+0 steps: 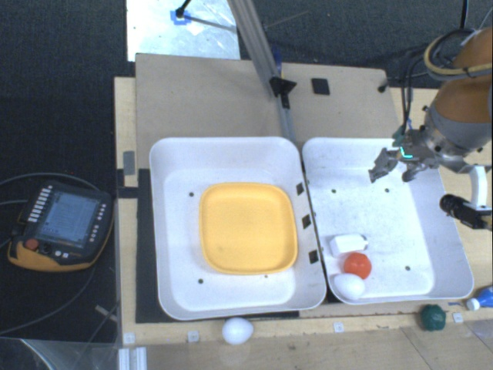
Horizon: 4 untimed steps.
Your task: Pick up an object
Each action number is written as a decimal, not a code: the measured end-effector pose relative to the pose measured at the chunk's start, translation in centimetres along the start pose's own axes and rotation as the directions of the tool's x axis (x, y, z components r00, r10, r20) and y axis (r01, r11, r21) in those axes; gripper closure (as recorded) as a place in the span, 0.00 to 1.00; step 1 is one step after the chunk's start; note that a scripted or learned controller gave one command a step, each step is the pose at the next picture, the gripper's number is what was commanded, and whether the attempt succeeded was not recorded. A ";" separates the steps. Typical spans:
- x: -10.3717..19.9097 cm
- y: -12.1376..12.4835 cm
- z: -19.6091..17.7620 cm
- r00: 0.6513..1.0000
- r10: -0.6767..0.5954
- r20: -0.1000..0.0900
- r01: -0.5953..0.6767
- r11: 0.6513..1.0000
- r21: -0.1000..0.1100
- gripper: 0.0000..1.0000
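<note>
My gripper [397,169] hangs over the upper right part of the right bin [385,214], its two dark fingers spread apart with nothing between them. At the bin's near left corner lie three small objects close together: a white block [348,244], an orange-red ball [357,265] and a white egg-shaped piece [349,286]. The gripper is well above and to the right of them. A yellow square plate [248,227] lies in the middle of the left bin [173,206].
A white egg-like object [237,331] sits on the bench in front of the left bin. A dark green ball [432,317] lies at the bench's front right. A teach pendant [60,232] rests on the floor to the left. A slanted metal pole [258,41] stands behind the bins.
</note>
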<state>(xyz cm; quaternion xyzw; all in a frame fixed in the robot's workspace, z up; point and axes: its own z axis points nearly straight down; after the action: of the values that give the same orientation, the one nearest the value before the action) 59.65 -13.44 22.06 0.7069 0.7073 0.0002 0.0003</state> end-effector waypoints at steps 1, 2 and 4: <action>0.0 0.0 0.0 1.000 0.000 0.000 0.000 1.000 0.000 0.00; -0.6 -0.1 4.3 1.000 0.001 0.000 -0.001 1.000 0.003 0.00; -1.5 0.0 13.2 1.000 0.000 0.000 0.000 1.000 0.003 0.00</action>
<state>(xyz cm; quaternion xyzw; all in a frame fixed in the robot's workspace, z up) 59.70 -14.95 8.89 0.7071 0.7072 -0.0005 -0.0007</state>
